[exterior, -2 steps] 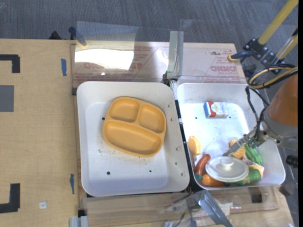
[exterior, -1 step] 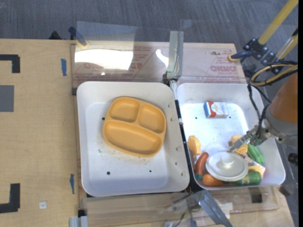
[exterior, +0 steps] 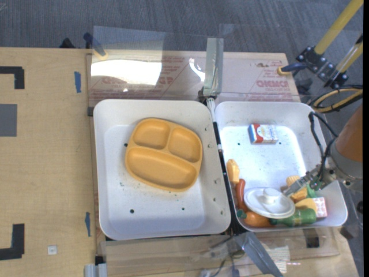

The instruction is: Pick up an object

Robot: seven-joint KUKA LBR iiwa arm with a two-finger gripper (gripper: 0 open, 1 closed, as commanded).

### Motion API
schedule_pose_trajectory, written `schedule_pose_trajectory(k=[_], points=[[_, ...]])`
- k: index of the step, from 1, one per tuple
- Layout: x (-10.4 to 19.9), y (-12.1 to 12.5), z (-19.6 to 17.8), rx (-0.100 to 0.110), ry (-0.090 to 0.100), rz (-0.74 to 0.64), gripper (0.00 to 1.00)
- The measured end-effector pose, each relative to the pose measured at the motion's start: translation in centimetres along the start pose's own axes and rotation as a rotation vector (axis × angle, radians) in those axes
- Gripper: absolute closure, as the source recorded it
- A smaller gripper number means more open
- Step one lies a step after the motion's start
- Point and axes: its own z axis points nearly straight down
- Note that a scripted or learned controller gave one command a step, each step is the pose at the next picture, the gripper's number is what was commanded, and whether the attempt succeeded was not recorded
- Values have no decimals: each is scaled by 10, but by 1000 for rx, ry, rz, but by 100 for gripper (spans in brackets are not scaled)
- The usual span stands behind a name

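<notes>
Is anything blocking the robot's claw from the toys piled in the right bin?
Nothing visible does. The end effector is right at the pile in the near corner of the right bin, beside the white bowl.

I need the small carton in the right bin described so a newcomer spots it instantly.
Start at the right bin, the one the arm reaches into. Look to its far end, away from the heap of toy food near the gripper. The small carton lies there alone, white with red and blue print, touching nothing.
</notes>
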Motion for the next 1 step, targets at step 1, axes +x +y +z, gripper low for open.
schedule_pose_trajectory(k=[1], points=[[29,14,23,-1,-1,374,100]])
